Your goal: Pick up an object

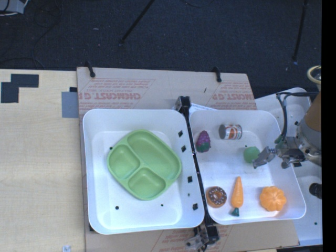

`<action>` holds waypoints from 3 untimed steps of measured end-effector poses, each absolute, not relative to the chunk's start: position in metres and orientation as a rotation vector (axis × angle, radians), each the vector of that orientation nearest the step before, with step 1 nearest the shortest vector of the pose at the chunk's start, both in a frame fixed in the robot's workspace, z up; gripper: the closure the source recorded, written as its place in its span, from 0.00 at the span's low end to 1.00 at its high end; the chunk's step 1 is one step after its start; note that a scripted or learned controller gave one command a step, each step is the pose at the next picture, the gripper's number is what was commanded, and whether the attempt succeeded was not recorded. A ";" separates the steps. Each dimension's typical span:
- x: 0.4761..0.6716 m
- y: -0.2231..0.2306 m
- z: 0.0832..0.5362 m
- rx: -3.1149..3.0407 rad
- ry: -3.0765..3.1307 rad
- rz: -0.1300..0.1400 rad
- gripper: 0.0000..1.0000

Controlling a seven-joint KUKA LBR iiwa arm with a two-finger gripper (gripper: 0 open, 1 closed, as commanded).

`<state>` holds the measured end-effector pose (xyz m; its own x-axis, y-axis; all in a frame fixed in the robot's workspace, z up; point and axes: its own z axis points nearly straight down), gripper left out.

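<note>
- Check the gripper [274, 157] first. It sits low at the right side of the right bin [286, 135], and nothing shows between its fingers. You cannot tell from the camera view whether the fingers are apart or together (they read as small grey shapes against a white floor).
- Locate the likely target. The green ball [251, 153] lies just left of the gripper, touching or almost touching the nearest finger; which of the two cannot be judged.
- Expect a push-away fault. If the fingers close beside the ball instead of around it, the round shape will probably roll left across the bin floor.
- Expect a wall fault. The arm works close to the bin's right wall, so a small error to the right could put a finger on the rim.
- Note the neighbours. The can [230, 132] lies on its side at the far side of the bin; the purple toy [202, 140] lies near the divider; the donut [216, 196], carrot [237, 192] and orange toy [272, 198] lie along the near side. A rolling ball could come to rest against one of them, and a second try would then be crowded.
- Disregard the left bin [100, 193], which holds a green tray [144, 164] (well apart from the gripper).
- Treat the pick as not yet done.
</note>
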<state>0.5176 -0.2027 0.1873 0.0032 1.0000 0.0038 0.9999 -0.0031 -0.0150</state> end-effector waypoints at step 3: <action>0.513 -0.198 0.096 -2.216 -2.216 0.004 0.00</action>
